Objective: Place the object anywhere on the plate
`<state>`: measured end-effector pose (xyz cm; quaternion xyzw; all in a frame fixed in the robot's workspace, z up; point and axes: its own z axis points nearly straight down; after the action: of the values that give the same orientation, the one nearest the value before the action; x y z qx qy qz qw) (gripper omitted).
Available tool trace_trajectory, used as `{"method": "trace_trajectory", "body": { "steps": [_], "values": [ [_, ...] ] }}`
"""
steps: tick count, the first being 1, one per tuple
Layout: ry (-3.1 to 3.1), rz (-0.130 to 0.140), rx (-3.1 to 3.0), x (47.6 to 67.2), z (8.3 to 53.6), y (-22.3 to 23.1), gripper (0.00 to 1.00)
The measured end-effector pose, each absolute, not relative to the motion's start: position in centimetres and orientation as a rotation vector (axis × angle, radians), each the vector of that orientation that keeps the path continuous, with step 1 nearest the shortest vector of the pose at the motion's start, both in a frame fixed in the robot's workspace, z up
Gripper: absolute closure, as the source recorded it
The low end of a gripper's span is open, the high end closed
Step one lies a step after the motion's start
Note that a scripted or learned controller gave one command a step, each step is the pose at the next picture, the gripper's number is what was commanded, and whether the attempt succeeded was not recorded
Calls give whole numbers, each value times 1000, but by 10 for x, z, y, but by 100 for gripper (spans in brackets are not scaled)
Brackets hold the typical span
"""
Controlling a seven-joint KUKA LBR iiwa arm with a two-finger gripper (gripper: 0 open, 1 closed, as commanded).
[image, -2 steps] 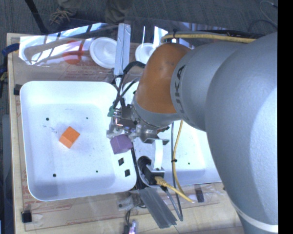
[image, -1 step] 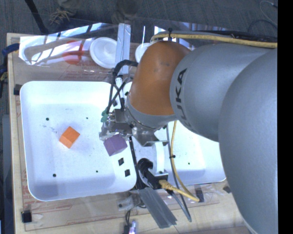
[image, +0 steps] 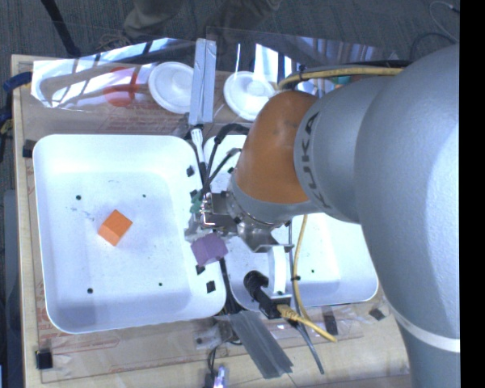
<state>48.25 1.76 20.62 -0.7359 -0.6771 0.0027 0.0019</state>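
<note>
My gripper (image: 209,237) hangs over the ridge between the two bins, below the orange wrist band. It is shut on a small purple block (image: 209,249), whose top sits between the fingertips and which is held tilted above the bin rims. A white plate (image: 238,293) lies in the right bin; its rounded rim shows just right of the block, and the arm hides most of it. An orange cube (image: 115,226) rests alone on the floor of the left bin (image: 65,160), well left of the gripper.
The grey arm body covers most of the right bin (image: 347,281). A yellow cable (image: 301,314) and black cables trail off the wrist toward the front edge. Two white round lids (image: 171,85) and a clear plastic sheet lie behind the bins.
</note>
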Motion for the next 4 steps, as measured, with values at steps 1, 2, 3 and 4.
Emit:
{"method": "trace_trajectory", "body": {
  "steps": [1, 2, 3, 4],
  "values": [
    [-2331, 8, -2100, 475, 208, 92, 100],
    [-2323, 5, -2111, 507, 223, 60, 100],
    [-2482, 5, -1920, 476, 238, 92, 100],
    [-2391, 6, -2034, 530, 225, 95, 100]
  ]
}}
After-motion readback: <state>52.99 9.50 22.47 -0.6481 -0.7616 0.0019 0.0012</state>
